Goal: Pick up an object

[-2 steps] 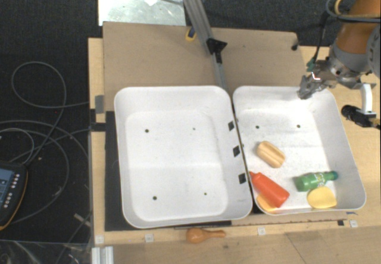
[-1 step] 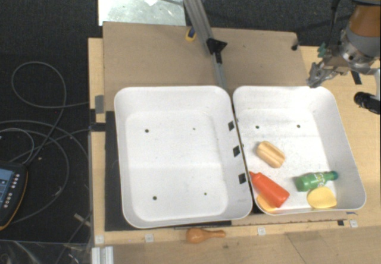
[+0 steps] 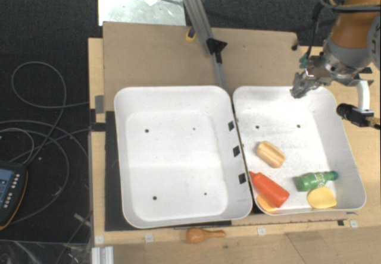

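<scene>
The bread roll [image 3: 270,154] is left loose mid right bin [image 3: 286,108]; the gripper [image 3: 299,88] is poised above the far rim, its state indiscernible.

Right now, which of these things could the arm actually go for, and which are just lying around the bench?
For the job, all in the right bin:
- tan bread roll
- red-orange bottle
- green bottle
- yellow piece
- the hand, above that bin's far edge

Lying about:
- left bin
- orange pear-shaped thing on the bench's front edge
- cables on the floor
</scene>
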`<act>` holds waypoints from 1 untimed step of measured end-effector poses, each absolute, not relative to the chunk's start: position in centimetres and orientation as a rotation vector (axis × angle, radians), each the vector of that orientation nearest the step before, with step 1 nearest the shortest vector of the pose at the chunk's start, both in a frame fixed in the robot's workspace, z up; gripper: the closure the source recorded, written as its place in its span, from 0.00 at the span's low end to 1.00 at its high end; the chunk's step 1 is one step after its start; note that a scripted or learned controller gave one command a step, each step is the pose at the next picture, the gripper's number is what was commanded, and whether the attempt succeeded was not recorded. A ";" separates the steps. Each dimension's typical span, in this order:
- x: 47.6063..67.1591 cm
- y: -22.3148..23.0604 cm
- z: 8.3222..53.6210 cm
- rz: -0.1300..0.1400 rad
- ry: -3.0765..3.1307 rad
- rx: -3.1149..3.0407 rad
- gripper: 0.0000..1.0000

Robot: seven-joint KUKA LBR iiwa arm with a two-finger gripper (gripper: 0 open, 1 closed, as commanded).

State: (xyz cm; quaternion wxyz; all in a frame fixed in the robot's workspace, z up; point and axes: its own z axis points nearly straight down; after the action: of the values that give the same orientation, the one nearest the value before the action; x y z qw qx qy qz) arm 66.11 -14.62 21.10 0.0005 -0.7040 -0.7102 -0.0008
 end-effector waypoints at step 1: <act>64.9 -10.4 21.7 -0.003 -2.231 -2.211 1.00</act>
State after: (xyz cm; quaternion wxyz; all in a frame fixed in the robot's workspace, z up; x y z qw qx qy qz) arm 64.93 -10.38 21.66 0.0005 -0.7039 -0.7103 -0.0010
